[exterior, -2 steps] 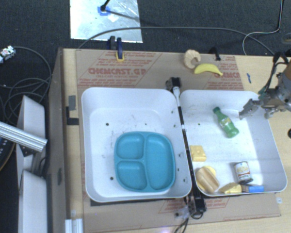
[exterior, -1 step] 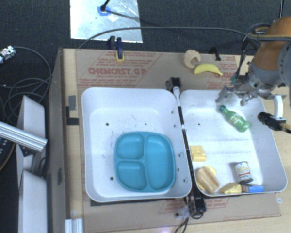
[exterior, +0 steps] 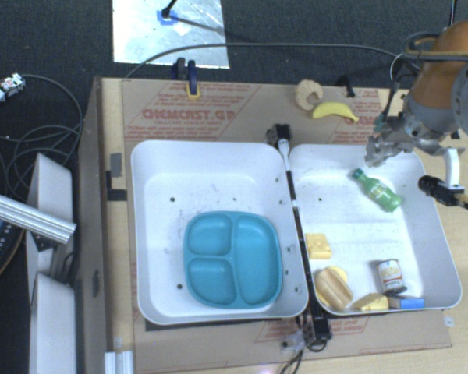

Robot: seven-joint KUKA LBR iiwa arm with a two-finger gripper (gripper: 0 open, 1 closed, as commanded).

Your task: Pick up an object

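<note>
Bench point(exterior: 218, 107): two white bins point(exterior: 164, 170), banana point(exterior: 334, 111), tape roll point(exterior: 308, 93).

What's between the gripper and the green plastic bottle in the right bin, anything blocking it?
Nothing visible. The gripper hovers over the right white bin's upper corner, just above the green plastic bottle, which lies alone; the other items sit lower in that bin.

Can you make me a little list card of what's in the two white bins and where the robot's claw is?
left bin: blue plastic divided plate
right bin, far end: green plastic bottle, lying down
right bin, near end: yellow cheese-like block, tan bread roll, small tin can
behind the bins: yellow banana
gripper: over the right bin's far edge, beside the bottle
</note>
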